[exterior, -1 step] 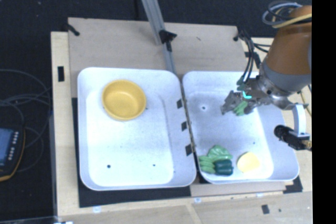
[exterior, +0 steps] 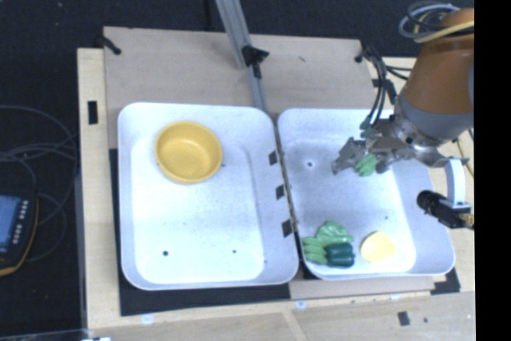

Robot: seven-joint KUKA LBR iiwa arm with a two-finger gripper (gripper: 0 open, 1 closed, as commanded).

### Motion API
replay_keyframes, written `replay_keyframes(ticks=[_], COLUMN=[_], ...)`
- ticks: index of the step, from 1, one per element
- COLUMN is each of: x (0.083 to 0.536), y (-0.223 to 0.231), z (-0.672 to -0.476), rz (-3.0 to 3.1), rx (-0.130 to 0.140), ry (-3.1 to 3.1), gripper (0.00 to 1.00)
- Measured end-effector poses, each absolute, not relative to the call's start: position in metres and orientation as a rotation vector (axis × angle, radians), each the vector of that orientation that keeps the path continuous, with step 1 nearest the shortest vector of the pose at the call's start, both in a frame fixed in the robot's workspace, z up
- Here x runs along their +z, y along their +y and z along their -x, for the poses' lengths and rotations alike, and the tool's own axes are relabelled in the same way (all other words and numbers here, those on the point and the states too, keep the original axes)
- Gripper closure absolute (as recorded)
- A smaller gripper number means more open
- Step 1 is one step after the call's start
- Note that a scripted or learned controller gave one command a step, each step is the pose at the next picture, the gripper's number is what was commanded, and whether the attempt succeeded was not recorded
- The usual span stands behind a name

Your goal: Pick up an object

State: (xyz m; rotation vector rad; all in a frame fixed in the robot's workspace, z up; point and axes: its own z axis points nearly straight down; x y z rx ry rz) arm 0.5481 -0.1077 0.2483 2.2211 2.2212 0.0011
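My gripper (exterior: pixel 365 159) hangs over the upper middle of the right bin (exterior: pixel 319 132), reaching in from the right. A small light green object (exterior: pixel 367 166) shows between its two fingers, and the gripper is shut on it. At the right bin's front edge lies a cluster of green objects (exterior: pixel 328 239) with a darker green piece (exterior: pixel 340 255) on it. A pale yellow round object (exterior: pixel 378 247) lies just right of them. A yellow bowl (exterior: pixel 189 152) stands in the upper left of the left bin (exterior: pixel 200 251).
A slanted metal pole (exterior: pixel 228 4) comes down from the top to the divider between the bins. Cables and a black fitting (exterior: pixel 437 205) hang off the arm at the right bin's right rim. A handheld pendant (exterior: pixel 12 227) lies off the bench at far left.
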Motion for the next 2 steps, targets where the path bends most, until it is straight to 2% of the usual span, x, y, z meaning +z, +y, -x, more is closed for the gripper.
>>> replay_keyframes(ticks=[2], x=[0.144], y=[-0.104], z=[-0.555], rz=[-2.225], rx=[-0.005], ry=[2.223], gripper=[0.00])
